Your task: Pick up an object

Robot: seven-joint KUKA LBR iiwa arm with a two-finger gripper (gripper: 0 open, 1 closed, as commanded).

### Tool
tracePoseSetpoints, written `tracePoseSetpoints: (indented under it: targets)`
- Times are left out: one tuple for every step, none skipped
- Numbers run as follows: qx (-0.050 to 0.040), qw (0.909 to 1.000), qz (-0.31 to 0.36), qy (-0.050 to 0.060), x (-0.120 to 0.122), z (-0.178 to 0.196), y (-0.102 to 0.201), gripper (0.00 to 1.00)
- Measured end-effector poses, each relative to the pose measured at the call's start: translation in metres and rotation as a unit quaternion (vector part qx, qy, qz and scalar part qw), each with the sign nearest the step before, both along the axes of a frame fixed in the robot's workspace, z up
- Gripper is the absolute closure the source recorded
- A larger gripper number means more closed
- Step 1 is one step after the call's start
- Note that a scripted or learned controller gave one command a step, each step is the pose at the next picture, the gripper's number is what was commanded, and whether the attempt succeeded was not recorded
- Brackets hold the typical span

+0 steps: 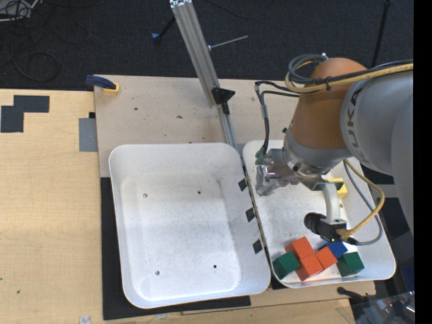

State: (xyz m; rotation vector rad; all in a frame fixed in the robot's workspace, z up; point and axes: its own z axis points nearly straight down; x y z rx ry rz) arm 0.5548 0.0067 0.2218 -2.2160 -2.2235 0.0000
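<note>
blocks (312,256) lie near, below the tool (264,177)

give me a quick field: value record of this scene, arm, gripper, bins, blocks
arm: grey with orange band, reaching in from the right over the right bin
gripper: hangs over the upper left part of the right bin; nothing seen between its fingers
left bin: white, shallow
right bin: white, holds the blocks
blocks: clustered in the near corner of the right bin; orange blocks, green blocks, blue block
yellow piece: partly hidden behind the arm
task state: no block picked up yet
</note>
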Motion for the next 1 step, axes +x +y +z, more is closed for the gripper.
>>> tracePoseSetpoints:
  targets:
    - [-0.0003, 1.0, 0.0, 0.001, 0.0131, -0.0089, 0.0499, 1.0]
